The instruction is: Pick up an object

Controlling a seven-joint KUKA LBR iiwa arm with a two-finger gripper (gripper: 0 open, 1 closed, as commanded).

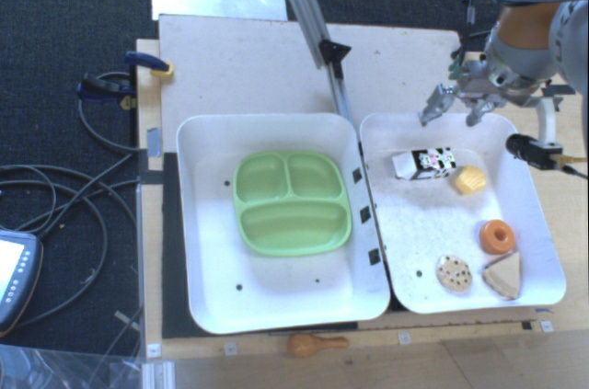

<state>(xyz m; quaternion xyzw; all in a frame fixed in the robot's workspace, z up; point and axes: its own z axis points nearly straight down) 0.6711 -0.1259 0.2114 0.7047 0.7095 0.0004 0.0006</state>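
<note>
My gripper [456,110] hangs over the far edge of the right bin [534,222], open, with nothing between its fingers. Just below it in that bin lies a small black-and-white carton [425,164] with a yellow piece [469,180] beside it. Nearer the front are an orange doughnut [498,236], a speckled cookie [454,273] and a tan wedge-shaped slice [503,275].
A green divided plate [292,202] lies in the left bin [207,286]. A slanted metal pole [308,5] crosses the back of the bench. Cables and clamps [120,84] lie to the left. A small brown object [313,344] rests on the bench's front edge.
</note>
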